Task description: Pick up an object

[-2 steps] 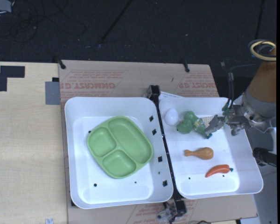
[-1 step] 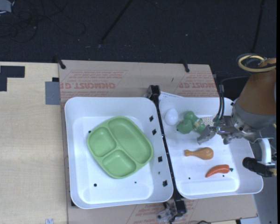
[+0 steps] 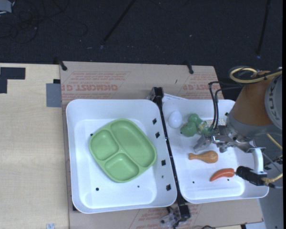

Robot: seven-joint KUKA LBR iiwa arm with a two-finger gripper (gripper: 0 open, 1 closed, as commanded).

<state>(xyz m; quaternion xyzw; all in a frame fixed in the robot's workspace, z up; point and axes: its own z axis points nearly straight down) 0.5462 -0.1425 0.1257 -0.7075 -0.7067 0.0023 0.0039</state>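
In the right bin (image 3: 200, 190) lie a white egg (image 3: 175, 119), a green leafy toy (image 3: 192, 125), an orange-brown drumstick (image 3: 205, 157) and a red-orange chilli (image 3: 222, 174). My gripper (image 3: 210, 140) hangs low over the bin's middle, just right of the green toy and right above the drumstick's thick end. Nothing shows between its fingers. The arm's orange band (image 3: 250, 104) rises behind it at the right.
The left bin (image 3: 81, 128) holds a green divided plate (image 3: 122, 150). A black divider (image 3: 164, 147) runs between the bins. Cables (image 3: 214, 99) loop near the wrist. Cardboard (image 3: 114, 82) lies under both bins, pale wood bench to the left.
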